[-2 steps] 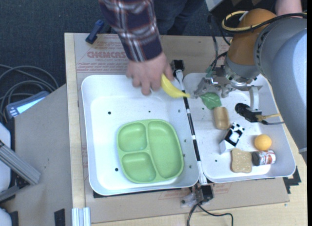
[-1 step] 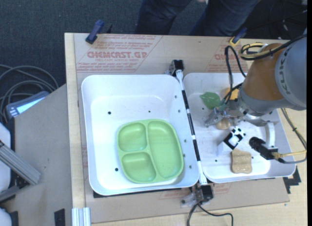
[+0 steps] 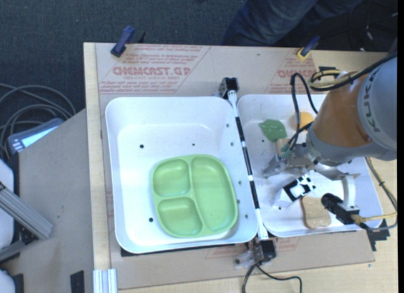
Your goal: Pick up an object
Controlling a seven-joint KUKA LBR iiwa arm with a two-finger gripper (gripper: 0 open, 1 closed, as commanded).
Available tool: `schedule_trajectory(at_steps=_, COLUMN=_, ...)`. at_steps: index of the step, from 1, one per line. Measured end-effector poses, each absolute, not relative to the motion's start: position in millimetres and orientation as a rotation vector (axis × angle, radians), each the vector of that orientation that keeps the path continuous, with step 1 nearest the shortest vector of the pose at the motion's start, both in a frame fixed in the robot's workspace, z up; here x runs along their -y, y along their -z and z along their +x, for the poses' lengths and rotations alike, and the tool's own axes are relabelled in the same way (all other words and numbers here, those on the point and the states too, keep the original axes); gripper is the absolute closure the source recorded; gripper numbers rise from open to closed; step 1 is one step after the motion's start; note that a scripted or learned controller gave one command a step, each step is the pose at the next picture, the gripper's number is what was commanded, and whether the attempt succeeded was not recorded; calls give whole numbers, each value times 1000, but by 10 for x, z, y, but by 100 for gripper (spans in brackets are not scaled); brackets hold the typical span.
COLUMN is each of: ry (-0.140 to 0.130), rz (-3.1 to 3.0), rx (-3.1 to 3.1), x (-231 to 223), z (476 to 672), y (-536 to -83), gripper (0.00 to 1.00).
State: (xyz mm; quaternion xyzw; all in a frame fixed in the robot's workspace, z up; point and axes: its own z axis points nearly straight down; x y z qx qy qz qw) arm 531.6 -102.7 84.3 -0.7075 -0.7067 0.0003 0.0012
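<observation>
Objects like a green leaf point(image 3: 273, 129) and a tan bread piece point(image 3: 315, 212) lie close around the tool point(image 3: 284, 159). It is down low, reaching for one. I cannot tell how the tool stands; next it must close on something and lift.

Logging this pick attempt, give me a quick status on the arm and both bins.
Gripper low in right bin. Green leaf-shaped piece, tan bread-like piece lying loose there. Green divided tray alone in left bin.
</observation>
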Motion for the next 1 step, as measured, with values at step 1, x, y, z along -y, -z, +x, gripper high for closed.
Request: schedule_trajectory(at_steps=1, ry=-1, rz=-2221, rx=2219, x=1126, z=5077, y=-843, gripper=0)
